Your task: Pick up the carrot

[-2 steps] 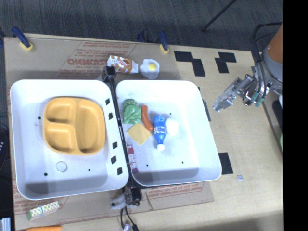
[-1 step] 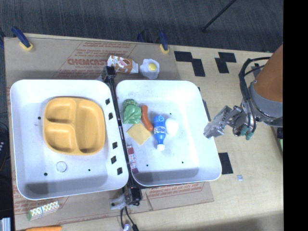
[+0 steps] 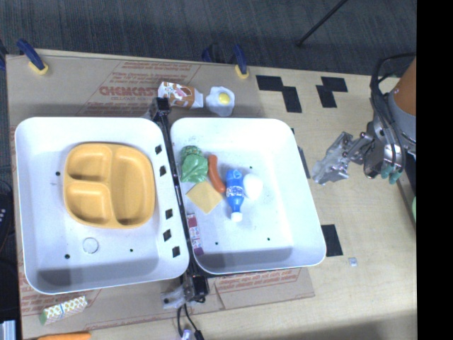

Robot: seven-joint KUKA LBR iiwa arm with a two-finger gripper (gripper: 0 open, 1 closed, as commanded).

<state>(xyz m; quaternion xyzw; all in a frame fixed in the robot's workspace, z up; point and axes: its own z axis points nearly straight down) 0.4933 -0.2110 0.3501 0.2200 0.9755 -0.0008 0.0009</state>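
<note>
The carrot is a small orange stick lying in the right bin, between a green leafy vegetable and a blue bottle. A yellow cheese wedge lies just below it. My gripper hangs outside the right bin, over the bench to its right, well away from the carrot. Its fingers stand apart with nothing between them.
A white egg-like ball rests against the bottle. The left bin holds a yellow divided plate. A small carton and a fried-egg toy lie on the bench behind the bins.
</note>
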